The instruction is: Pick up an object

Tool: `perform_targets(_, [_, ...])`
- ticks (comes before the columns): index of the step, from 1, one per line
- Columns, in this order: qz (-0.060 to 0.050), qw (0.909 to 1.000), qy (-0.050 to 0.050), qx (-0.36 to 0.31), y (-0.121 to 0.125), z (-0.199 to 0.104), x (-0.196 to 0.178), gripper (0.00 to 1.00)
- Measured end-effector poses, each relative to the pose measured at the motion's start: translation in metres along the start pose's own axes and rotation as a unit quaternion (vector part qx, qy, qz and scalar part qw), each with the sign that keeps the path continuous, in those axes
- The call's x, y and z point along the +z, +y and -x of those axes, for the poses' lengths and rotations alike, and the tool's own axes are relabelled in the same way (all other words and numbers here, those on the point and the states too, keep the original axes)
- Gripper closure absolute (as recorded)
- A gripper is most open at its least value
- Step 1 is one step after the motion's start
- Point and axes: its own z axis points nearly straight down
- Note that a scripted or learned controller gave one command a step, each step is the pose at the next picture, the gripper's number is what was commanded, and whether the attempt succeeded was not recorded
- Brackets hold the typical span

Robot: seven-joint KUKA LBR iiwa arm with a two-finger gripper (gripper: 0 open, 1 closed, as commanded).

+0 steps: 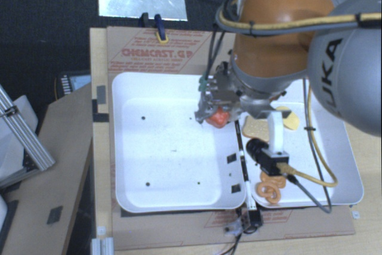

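The grey arm's metal two-finger hand (pixel 210 113) hangs over the right rim of the left shallow white plastic bin (pixel 128 188), close by the divide between the two bins, and a small rounded orange-red object (pixel 219 119) sits right at its tip. The piece seems to lie between the fingers, so the hand looks clenched on it, though the bulky wrist above hides much of the grip and I cannot tell how secure it is. Judging by this, the pick itself appears made or nearly made; whether the piece hangs free of the bin floor is hard to read from this angle. In the right white bin (pixel 349 188), just beside that divide, lie a tan pretzel-shaped piece (pixel 270 192), a beige flat slice (pixel 255 127) and a pale yellow round piece (pixel 290 121), all apart from the hand. What is left, I judge, is a clean lift.
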Motion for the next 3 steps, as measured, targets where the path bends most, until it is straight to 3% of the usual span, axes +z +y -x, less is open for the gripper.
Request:
perform_targets(1, [0.005, 1.0000, 0.001, 0.002, -0.013, 0.001, -0.062, 1.00])
perform_targets(2, [0.004, 1.0000, 0.000, -0.001, -0.012, 0.001, -0.070, 1.00])
perform_targets(3, [0.004, 1.0000, 0.000, 0.002, -0.013, -0.023, -0.110, 1.00])
